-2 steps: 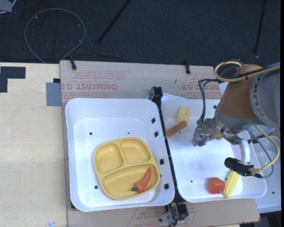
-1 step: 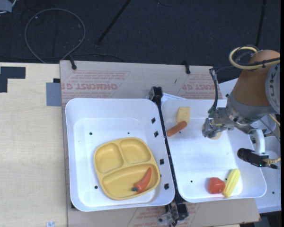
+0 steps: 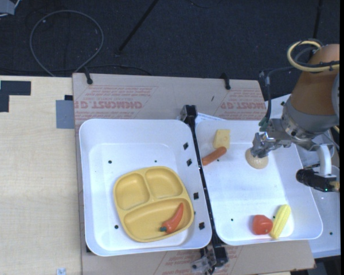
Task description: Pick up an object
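Observation:
My gripper [image 3: 260, 148] hangs over the upper right part of the right bin [image 3: 241, 188]. Just below its tip, and touching or nearly touching it, sits a round beige object [image 3: 256, 161]. Left of that are a yellow cheese block [image 3: 222, 138] and an orange sausage [image 3: 214, 156], both lying apart from the gripper. Near the right bin's front, a red object [image 3: 262, 224] rests against a yellow corn cob [image 3: 281, 220].
The left bin [image 3: 103, 153] holds a yellow divided plate [image 3: 139, 195] with a red chili pepper [image 3: 173, 219] in its front compartment. A black divider [image 3: 198, 179] runs between the two bins. The arm comes in from the right, above the right bin's edge.

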Controlling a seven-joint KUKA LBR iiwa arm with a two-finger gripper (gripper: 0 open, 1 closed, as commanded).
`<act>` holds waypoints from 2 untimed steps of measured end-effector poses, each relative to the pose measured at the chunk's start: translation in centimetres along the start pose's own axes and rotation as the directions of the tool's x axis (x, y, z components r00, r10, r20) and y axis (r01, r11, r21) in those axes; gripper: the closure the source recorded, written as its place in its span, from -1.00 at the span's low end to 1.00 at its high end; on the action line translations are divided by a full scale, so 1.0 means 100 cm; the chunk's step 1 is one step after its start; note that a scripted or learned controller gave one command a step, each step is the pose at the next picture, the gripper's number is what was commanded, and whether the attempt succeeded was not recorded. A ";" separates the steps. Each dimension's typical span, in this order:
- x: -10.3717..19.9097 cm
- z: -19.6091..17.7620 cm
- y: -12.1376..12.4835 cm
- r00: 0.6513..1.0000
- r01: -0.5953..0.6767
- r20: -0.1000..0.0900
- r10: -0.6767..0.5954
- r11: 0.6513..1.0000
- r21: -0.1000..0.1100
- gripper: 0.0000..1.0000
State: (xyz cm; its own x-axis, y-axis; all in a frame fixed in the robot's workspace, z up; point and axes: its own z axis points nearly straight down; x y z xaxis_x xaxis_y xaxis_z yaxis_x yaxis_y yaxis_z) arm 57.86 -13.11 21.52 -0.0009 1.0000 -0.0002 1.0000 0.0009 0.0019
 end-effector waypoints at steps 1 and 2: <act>-0.001 -0.032 0.001 1.000 0.000 0.000 0.000 1.000 0.000 1.00; 0.046 -0.037 -0.015 1.000 0.003 -0.002 -0.003 1.000 0.006 1.00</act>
State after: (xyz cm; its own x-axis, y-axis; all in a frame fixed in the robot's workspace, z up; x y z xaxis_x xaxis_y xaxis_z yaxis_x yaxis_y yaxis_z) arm 56.34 -8.49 25.19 -0.0036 1.0000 0.0021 1.0000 0.0036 -0.0039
